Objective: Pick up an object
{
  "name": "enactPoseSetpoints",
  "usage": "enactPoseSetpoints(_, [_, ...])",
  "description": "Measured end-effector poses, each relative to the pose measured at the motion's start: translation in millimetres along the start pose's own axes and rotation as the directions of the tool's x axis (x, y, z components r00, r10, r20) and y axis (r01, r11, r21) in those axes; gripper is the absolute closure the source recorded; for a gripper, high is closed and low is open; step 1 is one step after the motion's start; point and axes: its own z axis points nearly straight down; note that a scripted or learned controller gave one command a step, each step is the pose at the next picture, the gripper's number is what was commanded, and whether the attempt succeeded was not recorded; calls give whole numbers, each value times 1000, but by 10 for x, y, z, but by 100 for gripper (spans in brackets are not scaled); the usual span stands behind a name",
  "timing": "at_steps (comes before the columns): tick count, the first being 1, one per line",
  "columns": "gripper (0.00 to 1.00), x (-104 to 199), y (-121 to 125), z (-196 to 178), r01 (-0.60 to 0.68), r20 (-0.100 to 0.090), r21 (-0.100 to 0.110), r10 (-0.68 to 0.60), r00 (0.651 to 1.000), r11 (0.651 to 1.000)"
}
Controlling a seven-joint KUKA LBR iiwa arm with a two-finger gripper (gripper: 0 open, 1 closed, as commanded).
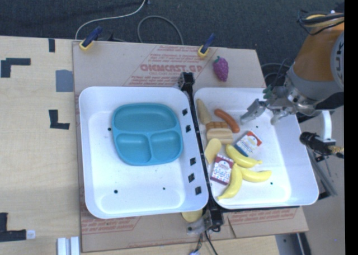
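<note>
The arm (321,47) is reaching in from the right and hovering over the right bin (296,159), its gripper (264,112) hanging above the bin's upper right part with the two fingers spread apart and nothing between them. One finger (250,112) is pointing toward the sausage (227,119), which is lying near the bin's top left beside a bun (219,134). Lower in the same bin, two bananas (246,171) are lying crossed near a red packet (222,170) and a small white carton (248,143), with a yellow chip (212,149) just beside the divider. All of these are resting on the bin floor, apart from the gripper. In the left bin (95,192), a blue divided plate (148,133) is sitting flat. A purple bunch of grapes (221,68) is lying on the cardboard (162,66) behind the bins, and two clamps (89,39) are holding that cardboard's far edge.
</note>
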Motion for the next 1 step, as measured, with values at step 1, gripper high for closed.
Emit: enactPoseSetpoints(1, [0,144,678,1280,3,4,-7,-3,1000,1000])
